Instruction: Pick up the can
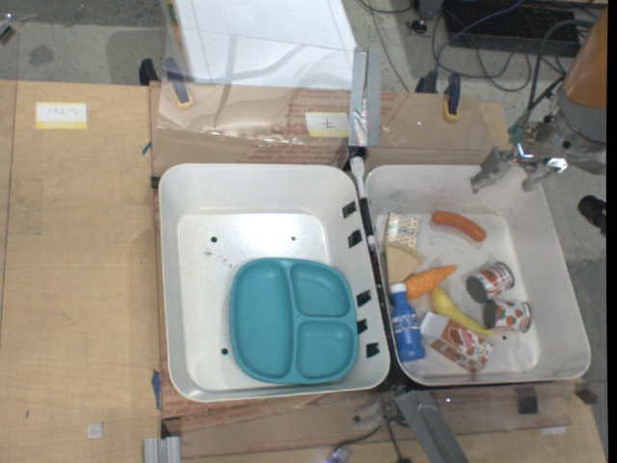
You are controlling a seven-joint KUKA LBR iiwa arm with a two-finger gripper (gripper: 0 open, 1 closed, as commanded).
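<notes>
Can (491, 280) lies near right bin's (562, 258) right wall; gripper (509, 170) hovers open, holding nothing, over the far rim.

A small white label (328, 122) on the brown cardboard at the back edge of the bench, just behind the left bin's far right corner, bears a single mark that reads like "T" or "7". A pale yellow label (61, 115) near the bench's far left corner carries print too small to read, and the printing on the two cans (492, 280) in the right bin cannot be made out either.
</notes>
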